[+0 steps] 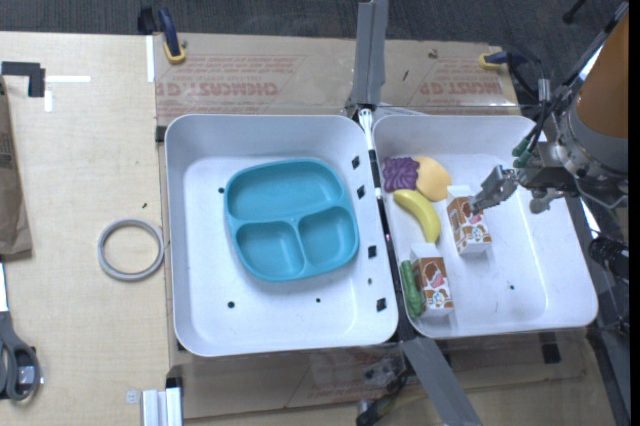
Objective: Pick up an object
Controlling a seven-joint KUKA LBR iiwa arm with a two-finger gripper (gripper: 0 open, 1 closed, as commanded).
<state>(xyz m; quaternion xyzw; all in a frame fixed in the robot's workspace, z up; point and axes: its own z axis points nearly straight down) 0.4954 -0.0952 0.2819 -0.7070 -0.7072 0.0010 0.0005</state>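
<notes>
Wooden worktop (80, 164) bearing two white bins, left bin (190, 244) with a blue tray (290, 219), right bin (540, 284) with grapes (400, 174), banana (420, 212), two cartons, and hand (497, 188) just above the upper carton (470, 226), finger spread impossible to tell, nothing visibly held.

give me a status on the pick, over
Gripper low in the right bin, nothing seen in it. Nearest: carton just below. Banana and second carton close by.

Mirrored red lettering on cardboard sheet (330, 74), not legible.
</notes>
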